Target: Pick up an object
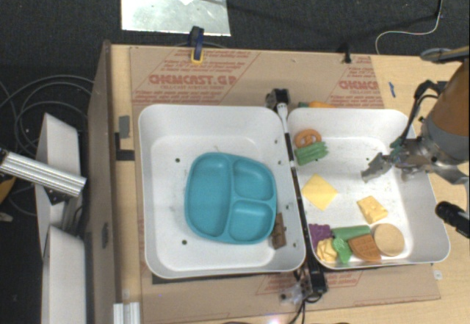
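My gripper hangs over bare floor in the right bin. Just ahead of the jaws I have open white floor, then the yellow cheese slice. Below them sits a cheese wedge, and beyond it a crowded row: bun, cookie, green piece.

teal tray, white bins, yellow cheese slice
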You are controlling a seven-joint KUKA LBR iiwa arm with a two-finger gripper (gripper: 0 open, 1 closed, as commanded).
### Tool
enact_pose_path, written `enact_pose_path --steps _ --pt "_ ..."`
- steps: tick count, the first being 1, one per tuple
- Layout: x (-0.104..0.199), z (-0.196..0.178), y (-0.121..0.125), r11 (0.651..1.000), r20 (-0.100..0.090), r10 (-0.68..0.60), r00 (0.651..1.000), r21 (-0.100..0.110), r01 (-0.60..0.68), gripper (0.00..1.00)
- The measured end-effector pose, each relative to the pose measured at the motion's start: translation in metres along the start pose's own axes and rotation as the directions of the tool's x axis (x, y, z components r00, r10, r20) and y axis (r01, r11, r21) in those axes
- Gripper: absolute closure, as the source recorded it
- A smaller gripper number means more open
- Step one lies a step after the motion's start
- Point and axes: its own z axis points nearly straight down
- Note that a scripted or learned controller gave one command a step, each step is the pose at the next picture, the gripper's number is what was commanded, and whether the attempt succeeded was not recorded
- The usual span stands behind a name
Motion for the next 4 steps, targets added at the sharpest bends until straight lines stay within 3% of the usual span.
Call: enact_pose_path --steps 1,2,3,4 --pt "0.060 0.064 0.097 1.000 -0.002 -0.010 1.000 -0.005 0.010 0.00" --pt "0.077 0.104 0.093 1.000 0.000 -0.002 1.000 -0.003 0.002 0.00" --pt "0.076 0.101 0.093 1.000 0.001 0.001 1.000 -0.009 -0.001 0.00" --pt "0.072 0.101 0.117 1.000 -0.001 -0.004 1.000 -0.009 0.004 0.00"
